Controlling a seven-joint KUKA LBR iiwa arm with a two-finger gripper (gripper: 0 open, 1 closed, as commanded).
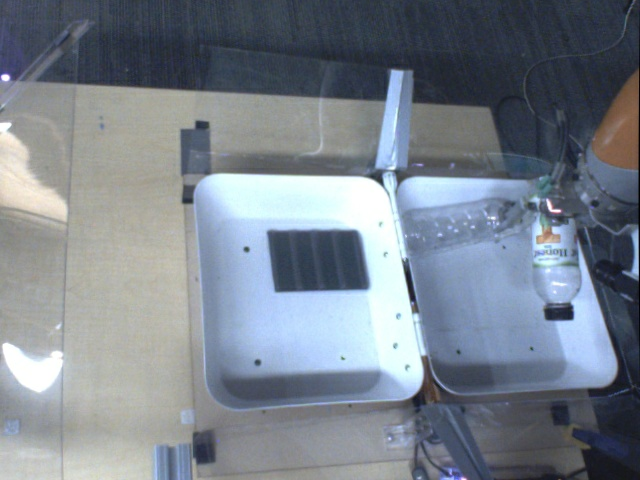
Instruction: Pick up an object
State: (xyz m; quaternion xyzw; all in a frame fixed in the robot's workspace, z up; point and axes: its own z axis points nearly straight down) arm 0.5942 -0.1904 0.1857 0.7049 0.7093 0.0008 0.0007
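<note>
As seen from above at a slant, camera view: shows two shallow white bins side by side on the worktop [120,268]. Places the left bin [200,268] around nothing but a dark ribbed panel [318,260] near its middle, so leaves no candidate for picking there. Places both candidates in the right bin [480,318]: a clear crumpled bottle [455,228] lying along the far wall, and a labelled bottle [556,263] near the right wall, black cap toward the near edge. Brings the arm [615,133] in over the far right corner, presumably because that corner lies nearest its base and the labelled bottle. Sets the gripper [553,203] just at the far end of the labelled bottle, close to one end of the clear one. Cannot tell its grip state, nor whether it touches either bottle, owing to blur and clutter at the wrist. Judged as an approach or grasp attempt, not a confirmed hold.
</note>
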